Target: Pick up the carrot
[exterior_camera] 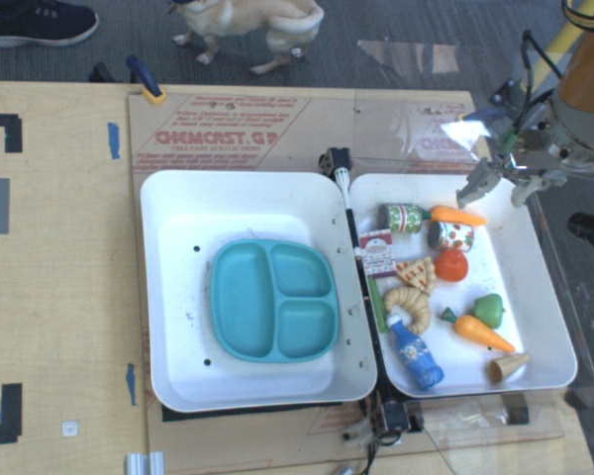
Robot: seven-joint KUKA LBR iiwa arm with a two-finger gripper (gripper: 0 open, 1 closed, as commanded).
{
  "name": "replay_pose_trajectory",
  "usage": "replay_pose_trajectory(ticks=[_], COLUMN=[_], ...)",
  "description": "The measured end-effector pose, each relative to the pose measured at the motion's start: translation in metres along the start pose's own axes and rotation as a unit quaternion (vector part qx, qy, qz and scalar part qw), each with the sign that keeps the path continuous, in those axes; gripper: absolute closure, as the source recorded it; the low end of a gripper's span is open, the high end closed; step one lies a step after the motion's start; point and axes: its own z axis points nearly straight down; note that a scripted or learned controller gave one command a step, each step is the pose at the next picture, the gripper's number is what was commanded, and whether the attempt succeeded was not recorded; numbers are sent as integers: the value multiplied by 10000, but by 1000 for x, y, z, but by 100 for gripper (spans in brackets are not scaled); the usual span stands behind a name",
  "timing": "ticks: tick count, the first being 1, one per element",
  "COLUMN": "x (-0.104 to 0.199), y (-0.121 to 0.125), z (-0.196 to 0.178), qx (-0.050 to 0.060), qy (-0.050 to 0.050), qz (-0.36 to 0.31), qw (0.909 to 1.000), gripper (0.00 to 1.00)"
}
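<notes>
The carrot (485, 333) is orange with a small green top and lies near the front right of the right bin (546, 295), between a green pepper (488, 310) and an ice cream cone (508, 366). A second orange, carrot-like piece (457, 216) lies at the back of that bin, on a small can. My gripper (500, 186) hovers over the bin's far right corner, just behind that orange piece. Its two fingers (478, 182) are spread apart with nothing between them. The front carrot is well away from the gripper, toward the near side.
The right bin also holds a green-labelled can (403, 218), a red tomato (451, 265), a pizza slice (414, 271), a croissant (409, 303), a blue bottle (416, 354) and a small carton (376, 253). A teal divided plate (273, 299) sits in the left bin (168, 265).
</notes>
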Motion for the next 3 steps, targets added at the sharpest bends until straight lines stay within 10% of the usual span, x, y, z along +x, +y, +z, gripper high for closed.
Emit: replay_pose_trajectory(ticks=[1,2,3], x=[-61,-73,-69], y=[42,46,61], z=[172,183,185], qx=[73,-6,360], qy=[12,92,100], qz=[-25,373,1251], qw=[10000,9993,9914], gripper=[0,0,0])
